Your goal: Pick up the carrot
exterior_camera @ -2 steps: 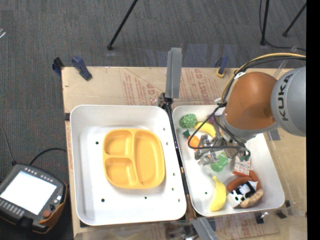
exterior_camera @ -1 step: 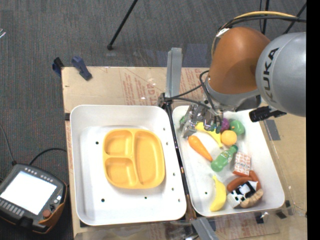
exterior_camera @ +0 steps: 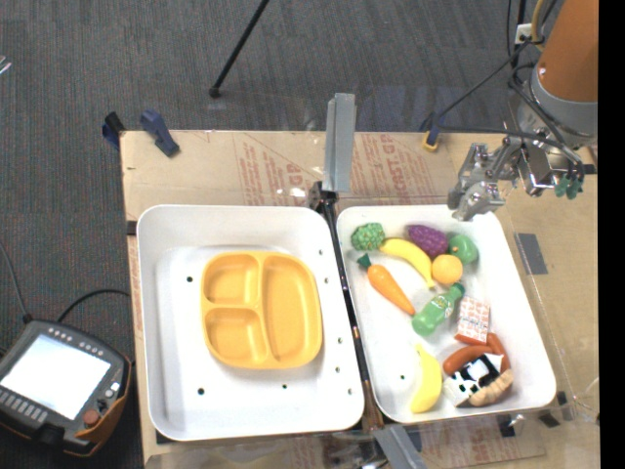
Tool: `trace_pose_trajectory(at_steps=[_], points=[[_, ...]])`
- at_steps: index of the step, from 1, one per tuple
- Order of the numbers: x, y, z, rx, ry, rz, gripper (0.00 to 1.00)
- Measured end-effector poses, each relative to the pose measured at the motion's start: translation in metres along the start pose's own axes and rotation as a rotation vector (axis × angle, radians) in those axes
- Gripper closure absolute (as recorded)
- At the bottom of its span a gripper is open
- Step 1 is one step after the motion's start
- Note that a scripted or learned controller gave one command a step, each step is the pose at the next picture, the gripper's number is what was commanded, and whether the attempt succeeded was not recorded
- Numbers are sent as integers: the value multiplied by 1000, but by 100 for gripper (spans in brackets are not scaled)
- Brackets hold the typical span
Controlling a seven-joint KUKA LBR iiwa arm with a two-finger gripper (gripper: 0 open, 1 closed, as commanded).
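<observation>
Carrot [exterior_camera: 391,288] lies aslant in the right bin [exterior_camera: 527,311] — between a broccoli head [exterior_camera: 368,235] and a green bottle [exterior_camera: 437,312], just beside a banana [exterior_camera: 408,257]. Tool [exterior_camera: 476,198] hangs above that bin's far right corner, apart from the carrot; its spread cannot be told.

Carrot [exterior_camera: 391,289] lies in the right bin [exterior_camera: 527,306]; banana [exterior_camera: 408,255] just beside its far-right side, broccoli [exterior_camera: 368,235] near its far end, green bottle [exterior_camera: 437,311] near its near-right tip; open bin floor to its near-left; gripper [exterior_camera: 476,198] above the far rim, apart from the toys.
</observation>
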State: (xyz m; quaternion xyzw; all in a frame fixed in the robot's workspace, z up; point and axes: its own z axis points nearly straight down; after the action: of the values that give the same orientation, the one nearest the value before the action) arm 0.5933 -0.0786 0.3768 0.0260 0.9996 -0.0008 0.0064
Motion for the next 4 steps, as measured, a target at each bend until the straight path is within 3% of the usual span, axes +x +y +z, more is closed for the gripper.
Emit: trace_pose_trajectory(at_steps=[1,2,3,4], points=[[-36,-94,57,-5,12,-447,100],[30,-137,16,-4,6,-641,100],[84,-136,102,-12,13,-905,100],[95,-138,34,-9,4,-1357,100]])
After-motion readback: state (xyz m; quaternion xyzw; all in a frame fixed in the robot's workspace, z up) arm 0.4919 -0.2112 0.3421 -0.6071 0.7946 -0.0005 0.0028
